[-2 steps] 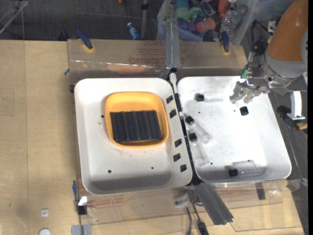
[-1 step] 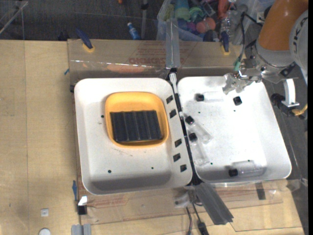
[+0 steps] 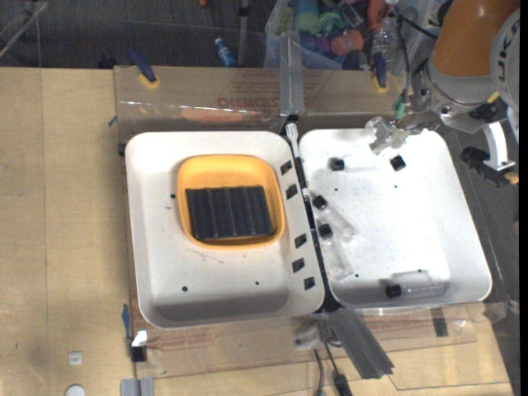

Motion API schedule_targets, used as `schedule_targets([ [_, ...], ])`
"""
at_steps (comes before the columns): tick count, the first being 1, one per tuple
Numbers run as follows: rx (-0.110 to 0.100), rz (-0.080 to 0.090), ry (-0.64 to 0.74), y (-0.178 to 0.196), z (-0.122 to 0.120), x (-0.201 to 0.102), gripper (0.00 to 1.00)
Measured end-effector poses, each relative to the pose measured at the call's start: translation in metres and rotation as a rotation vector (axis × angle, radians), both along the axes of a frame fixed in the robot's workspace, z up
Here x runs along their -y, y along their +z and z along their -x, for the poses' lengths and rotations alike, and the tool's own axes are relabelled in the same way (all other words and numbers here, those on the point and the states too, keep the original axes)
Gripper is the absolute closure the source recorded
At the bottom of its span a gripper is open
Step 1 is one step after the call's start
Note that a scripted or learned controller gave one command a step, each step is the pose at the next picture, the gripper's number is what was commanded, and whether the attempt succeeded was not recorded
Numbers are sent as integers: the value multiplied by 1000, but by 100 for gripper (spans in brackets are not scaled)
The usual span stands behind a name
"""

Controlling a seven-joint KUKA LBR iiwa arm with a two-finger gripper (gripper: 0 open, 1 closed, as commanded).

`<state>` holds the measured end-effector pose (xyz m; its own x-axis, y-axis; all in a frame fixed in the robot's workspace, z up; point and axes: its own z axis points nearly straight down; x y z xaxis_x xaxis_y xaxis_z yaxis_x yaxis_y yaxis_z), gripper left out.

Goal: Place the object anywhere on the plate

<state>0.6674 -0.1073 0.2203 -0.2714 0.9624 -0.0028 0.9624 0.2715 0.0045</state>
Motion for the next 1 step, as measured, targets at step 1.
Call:
schedule_targets([
  [1,0,0,90,23,0,-24,100],
])
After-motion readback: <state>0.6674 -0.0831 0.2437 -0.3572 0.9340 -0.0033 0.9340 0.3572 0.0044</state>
